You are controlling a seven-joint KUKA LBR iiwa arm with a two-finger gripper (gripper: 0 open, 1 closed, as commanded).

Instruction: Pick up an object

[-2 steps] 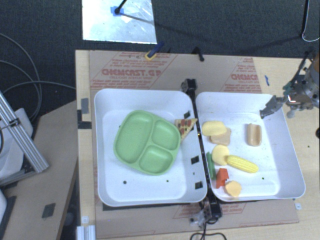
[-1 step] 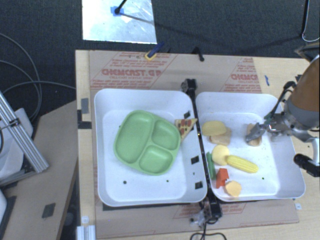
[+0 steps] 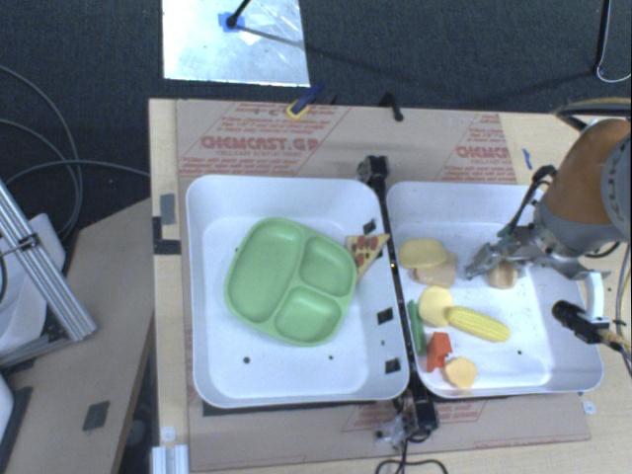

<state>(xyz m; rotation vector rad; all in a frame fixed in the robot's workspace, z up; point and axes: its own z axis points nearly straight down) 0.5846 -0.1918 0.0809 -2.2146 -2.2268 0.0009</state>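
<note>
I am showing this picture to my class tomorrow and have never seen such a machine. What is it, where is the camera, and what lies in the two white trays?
It is one photo from a camera fixed above a bench, looking down at a slant. The grey and orange shape at the right is a robot arm; its hand reaches down into the right bin. Whether the hand holds anything cannot be told from here.

The left bin holds a green divided plate and a toy pizza slice beside the plate, near the wall between the bins.

The right bin holds toy food: a pale yellow piece, a small beige piece close by the hand, a corn cob, and a few small green, red and orange pieces at the near edge.
</note>
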